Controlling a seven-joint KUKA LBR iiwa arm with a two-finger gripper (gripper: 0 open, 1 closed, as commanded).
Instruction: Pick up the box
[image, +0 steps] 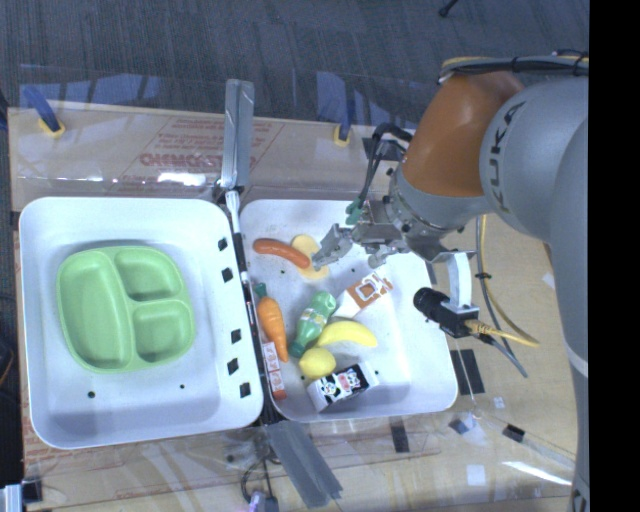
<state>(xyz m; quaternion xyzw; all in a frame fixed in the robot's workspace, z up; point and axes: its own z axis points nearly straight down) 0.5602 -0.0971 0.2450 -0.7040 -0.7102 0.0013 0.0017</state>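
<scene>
Two boxes lie in the right bin (430, 385). A small orange and white box (368, 292) rests near the bin's middle. A black and white carton (342, 385) sits by the front wall. My gripper (354, 250) hovers over the back part of that bin, just behind the orange and white box, open with its fingers (328, 248) spread and nothing between them. The left finger hangs close to a yellow piece (304, 244).
Also in the right bin are a sausage (279, 252), a carrot (272, 325), a green bottle (314, 315), a banana (346, 335) and a lemon (314, 362). The left bin (40, 400) holds a green divided tray (123, 305).
</scene>
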